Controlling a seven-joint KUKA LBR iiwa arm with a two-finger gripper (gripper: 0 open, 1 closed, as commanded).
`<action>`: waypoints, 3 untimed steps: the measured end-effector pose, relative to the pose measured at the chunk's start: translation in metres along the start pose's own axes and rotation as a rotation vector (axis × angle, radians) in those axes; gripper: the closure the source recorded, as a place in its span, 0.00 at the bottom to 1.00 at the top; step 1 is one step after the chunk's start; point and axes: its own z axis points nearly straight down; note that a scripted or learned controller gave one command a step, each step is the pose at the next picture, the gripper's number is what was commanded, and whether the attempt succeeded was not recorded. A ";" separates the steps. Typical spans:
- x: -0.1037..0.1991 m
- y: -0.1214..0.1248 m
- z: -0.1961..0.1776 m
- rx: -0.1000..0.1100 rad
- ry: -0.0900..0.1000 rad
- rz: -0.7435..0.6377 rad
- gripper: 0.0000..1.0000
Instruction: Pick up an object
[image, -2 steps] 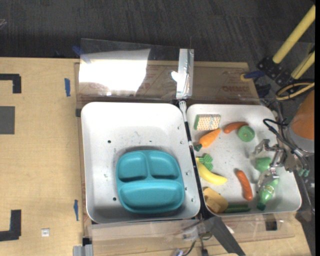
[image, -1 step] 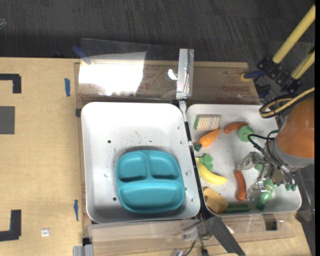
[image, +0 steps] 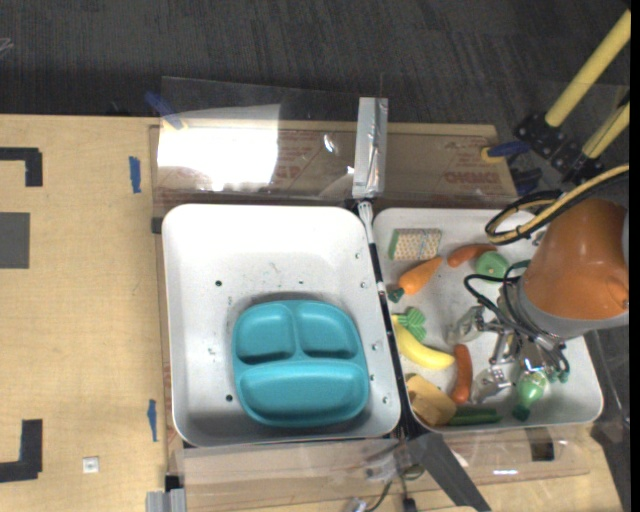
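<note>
My gripper (image: 484, 352) hangs low over the right bin (image: 585, 405), under the grey wrist with its orange band. It is open, with one metal finger (image: 469, 325) toward the bin's middle and the other (image: 493, 379) nearer the front. A red sausage (image: 462, 372) lies just left of the lower finger, and I see nothing held between the fingers. A yellow banana (image: 425, 352) and a small green leafy piece (image: 412, 322) lie further left. A green toy (image: 530, 390) sits partly under the wrist.
The right bin also holds a carrot (image: 418, 275), a waffle-like cracker (image: 416, 243), an orange sausage (image: 465, 255), a round green piece (image: 490, 265), a tan slice (image: 430, 400) and a dark green stick (image: 470, 417). A teal divided plate (image: 298, 362) lies in the left bin (image: 260, 240).
</note>
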 end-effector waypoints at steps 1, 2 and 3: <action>0.004 0.024 -0.001 0.001 -0.002 -0.019 0.00; -0.117 0.018 0.001 -0.002 0.010 0.017 0.00; -0.060 0.015 0.001 -0.003 0.002 0.096 0.00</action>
